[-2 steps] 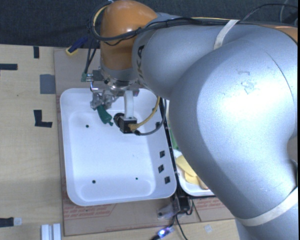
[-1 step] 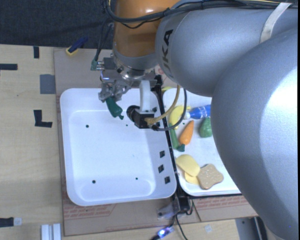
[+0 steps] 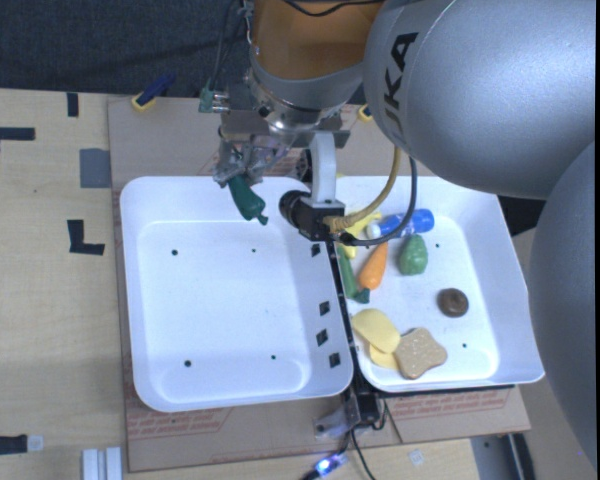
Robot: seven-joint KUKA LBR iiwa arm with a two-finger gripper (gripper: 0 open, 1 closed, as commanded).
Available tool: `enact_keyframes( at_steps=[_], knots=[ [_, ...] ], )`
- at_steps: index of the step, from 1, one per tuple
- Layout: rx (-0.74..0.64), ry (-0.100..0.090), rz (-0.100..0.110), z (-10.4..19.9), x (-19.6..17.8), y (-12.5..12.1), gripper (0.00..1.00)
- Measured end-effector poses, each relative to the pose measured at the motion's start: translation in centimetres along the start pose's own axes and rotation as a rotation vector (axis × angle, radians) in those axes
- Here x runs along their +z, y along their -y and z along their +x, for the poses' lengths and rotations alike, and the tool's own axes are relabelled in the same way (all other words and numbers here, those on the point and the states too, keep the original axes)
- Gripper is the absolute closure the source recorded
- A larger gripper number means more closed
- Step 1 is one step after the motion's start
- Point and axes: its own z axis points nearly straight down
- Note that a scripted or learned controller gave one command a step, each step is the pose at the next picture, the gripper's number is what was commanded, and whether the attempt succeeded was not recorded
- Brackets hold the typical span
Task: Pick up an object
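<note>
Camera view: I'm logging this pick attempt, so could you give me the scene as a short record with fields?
arm: reaches in from the right, over the far edge of the bins
tool: above the left bin's far rim
held item: dark green object between the fingers
left bin: white, shallow
right bin: carrot, green pepper, blue item, brown round piece, yellow pieces, bread slice
</note>
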Motion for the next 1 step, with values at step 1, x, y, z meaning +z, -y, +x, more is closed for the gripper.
enact_keyframes(
  at_steps=[1],
  knots=[
    [0.008,0.003,-0.002,-6.89,-7.89,0.37,1.00]
  ],
)
